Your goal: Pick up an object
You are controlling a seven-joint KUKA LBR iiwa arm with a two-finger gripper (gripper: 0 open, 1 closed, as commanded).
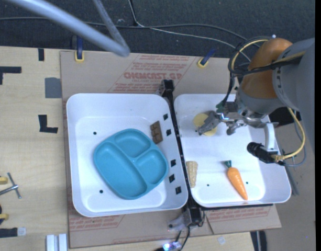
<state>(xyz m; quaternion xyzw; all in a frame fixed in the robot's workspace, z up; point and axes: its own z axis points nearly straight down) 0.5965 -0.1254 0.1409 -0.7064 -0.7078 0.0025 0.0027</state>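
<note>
Arm over the right bin, gripper (219, 123) low beside a pale yellow object (203, 121).

The grey arm (286, 77) with its orange band (265, 69) reaches in from the right, and its gripper sits at the back left part of the right bin (278, 192). The fingers (208, 126) stand spread apart, one tip touching or just over the yellow object's edge; nothing shows between them. Nearer the front of the same bin lies an orange carrot (236, 182) with a green top, well apart from the gripper, and a tan, bread-like piece (192, 172) lies along the bin's left wall. The left bin (79, 140) holds a blue divided plate (130, 163) in its middle and a small brown block (156, 132) near its right wall. Both bins rest on a cardboard sheet (144, 72) on the wooden desk (24, 150).
</note>
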